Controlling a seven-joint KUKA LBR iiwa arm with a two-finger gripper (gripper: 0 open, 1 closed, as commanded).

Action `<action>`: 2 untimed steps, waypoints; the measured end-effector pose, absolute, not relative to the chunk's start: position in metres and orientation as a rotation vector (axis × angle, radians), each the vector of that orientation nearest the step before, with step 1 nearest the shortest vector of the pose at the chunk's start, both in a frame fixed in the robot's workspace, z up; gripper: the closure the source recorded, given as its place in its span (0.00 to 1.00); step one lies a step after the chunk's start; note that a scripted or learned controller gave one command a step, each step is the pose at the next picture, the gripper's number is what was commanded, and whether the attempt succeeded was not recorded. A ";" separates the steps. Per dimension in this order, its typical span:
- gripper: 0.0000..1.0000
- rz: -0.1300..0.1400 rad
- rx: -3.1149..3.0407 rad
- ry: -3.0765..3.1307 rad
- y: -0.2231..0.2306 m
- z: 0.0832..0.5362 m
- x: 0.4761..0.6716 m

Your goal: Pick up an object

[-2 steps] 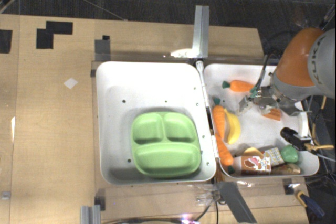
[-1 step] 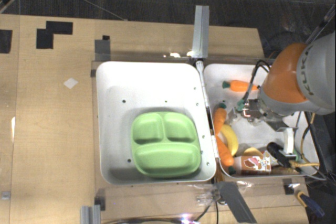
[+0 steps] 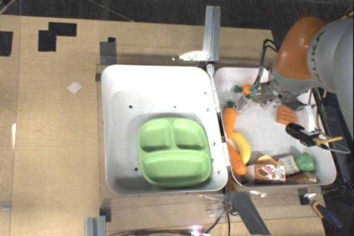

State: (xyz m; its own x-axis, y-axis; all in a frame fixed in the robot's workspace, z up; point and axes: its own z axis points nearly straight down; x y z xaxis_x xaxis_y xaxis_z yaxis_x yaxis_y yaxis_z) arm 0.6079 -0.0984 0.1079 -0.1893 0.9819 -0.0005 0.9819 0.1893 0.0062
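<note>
Banana (image 3: 241, 145) (smooth, curved) beside tapered carrot (image 3: 229, 120)

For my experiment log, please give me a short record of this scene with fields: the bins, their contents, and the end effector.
left bin: holds a green divided plate
right bin: carrot, banana, brown bottle, green item, orange flat piece
arm: reaches in from the right, over the right bin's far end
end effector: low, near a small orange item; no object seen held
</note>
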 end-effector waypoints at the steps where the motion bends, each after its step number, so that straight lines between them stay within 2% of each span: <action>1: 0.00 0.006 2.153 2.282 -0.070 0.186 0.643; 2: 0.00 0.007 2.076 2.349 -0.105 0.097 0.640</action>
State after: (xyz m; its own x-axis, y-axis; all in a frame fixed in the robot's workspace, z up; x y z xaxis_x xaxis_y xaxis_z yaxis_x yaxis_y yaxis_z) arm 0.6402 -0.1052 0.0968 -0.1230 0.9924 -0.0017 0.9924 0.1230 0.0073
